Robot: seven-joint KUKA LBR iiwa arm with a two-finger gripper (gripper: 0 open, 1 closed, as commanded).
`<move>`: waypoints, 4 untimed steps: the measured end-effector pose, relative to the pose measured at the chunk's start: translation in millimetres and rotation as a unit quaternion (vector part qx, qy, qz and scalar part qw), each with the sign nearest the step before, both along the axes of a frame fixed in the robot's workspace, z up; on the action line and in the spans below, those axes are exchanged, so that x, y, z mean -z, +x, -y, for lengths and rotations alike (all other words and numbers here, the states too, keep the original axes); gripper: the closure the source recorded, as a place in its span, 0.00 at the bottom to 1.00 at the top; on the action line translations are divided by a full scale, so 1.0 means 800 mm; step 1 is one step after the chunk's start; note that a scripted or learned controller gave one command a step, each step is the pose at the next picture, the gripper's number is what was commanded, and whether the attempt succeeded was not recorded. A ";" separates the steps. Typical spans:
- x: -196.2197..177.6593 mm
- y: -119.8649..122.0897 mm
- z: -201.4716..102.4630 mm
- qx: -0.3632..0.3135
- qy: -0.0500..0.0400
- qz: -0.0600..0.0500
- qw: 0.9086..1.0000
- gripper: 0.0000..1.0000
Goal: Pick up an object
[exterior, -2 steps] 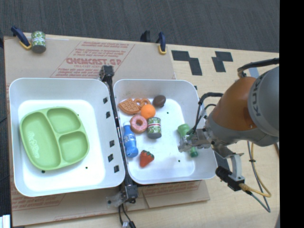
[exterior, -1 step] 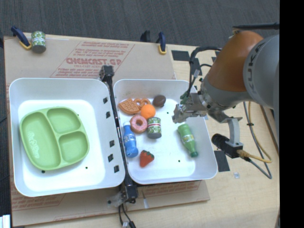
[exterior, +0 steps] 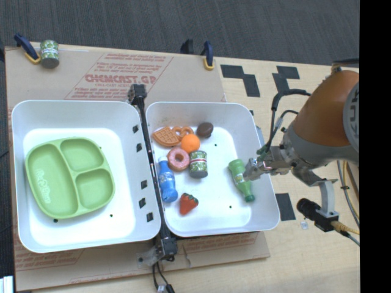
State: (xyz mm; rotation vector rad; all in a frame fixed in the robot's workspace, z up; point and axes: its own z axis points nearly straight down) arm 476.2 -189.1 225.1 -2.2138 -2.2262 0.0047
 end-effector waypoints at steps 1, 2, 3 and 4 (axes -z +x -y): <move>0.000 0.000 0.000 0.000 0.000 0.000 1.000 0.00; 0.145 0.060 0.027 -0.001 0.001 -0.001 1.000 0.00; 0.133 0.060 0.027 -0.002 0.001 -0.002 1.000 1.00; 0.011 0.041 0.008 0.000 0.001 0.000 1.000 1.00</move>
